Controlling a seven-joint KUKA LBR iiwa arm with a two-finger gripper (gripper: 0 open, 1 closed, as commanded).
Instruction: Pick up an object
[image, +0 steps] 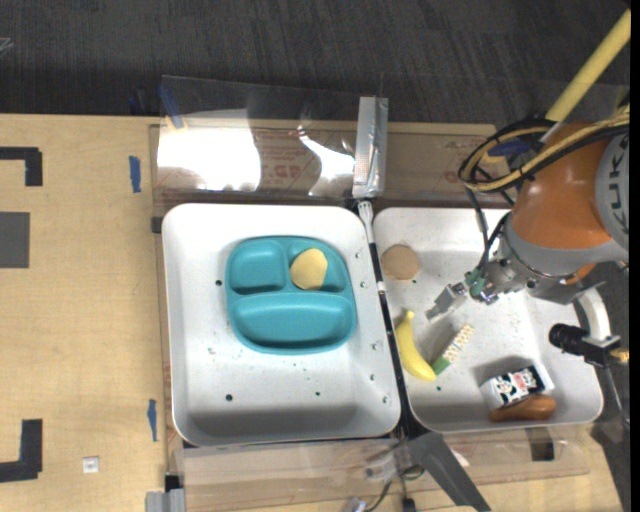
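Two white bins sit side by side on your counter (80, 300). The left bin (190, 390) holds a teal divided plate (290, 310), and a yellow lemon-like fruit (309, 268) rests in the plate's upper right compartment. The right bin (580, 400) carries the loose objects: a round tan piece (400, 262) near its upper left corner, a banana (413, 348) lying along the left wall, a small pale strip-shaped item (459, 343) just beside the banana, and a black-and-white carton (518, 383) touching an orange-brown item (527, 406) near the lower right corner. Your arm (565, 205) reaches in from the right, and the tool (462, 294) hangs over the middle of the right bin, above the strip-shaped item and to the right of the banana. You cannot tell from here whether the tool is released or clenched; nothing is seen in it.
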